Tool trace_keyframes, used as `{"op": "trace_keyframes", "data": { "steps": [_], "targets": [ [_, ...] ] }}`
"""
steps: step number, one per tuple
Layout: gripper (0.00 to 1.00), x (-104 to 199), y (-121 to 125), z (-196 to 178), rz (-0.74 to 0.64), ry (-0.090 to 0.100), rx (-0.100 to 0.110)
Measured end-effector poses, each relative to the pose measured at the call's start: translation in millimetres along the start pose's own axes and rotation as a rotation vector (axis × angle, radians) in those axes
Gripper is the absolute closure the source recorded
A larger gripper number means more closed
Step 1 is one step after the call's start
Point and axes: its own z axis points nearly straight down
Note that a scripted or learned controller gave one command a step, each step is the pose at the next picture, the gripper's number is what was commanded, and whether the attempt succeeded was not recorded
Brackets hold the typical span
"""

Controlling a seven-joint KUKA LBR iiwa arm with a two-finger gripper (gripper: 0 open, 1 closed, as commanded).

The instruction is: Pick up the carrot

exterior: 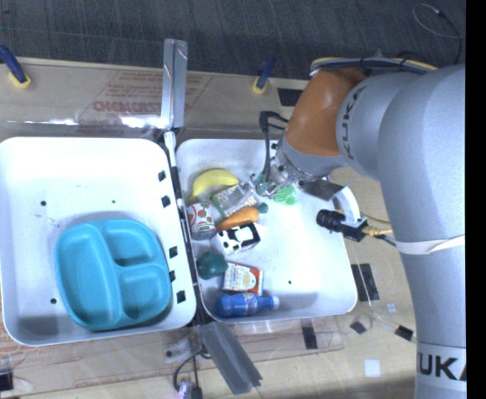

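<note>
We see the carrot [238,217] lying in the right bin [326,293], toward its left wall and nearer the far rim, wedged among a banana [212,181], a small can [200,220] and a black-and-white block [241,237] (clutter that leaves little room to close on it). Our gripper [269,184] hangs just beside the carrot's right end, over the far half of the bin, probably lining up a grasp. Whether it is apart or together we cannot tell. The blue tray [114,271] sits in the left bin [27,169], well apart.
</note>
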Motion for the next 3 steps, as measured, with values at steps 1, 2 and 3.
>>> {"op": "trace_keyframes", "data": {
  "steps": [1, 2, 3],
  "targets": [
    [1.00, -1.7, 1.4, -12.2, -0.004, -0.005, -0.004],
    [0.00, -1.6, 1.4, -12.2, -0.004, -0.005, -0.004],
    [0.00, 12.9, 33.7, -95.4, 0.313, 0.001, 0.007]
  ]
}}
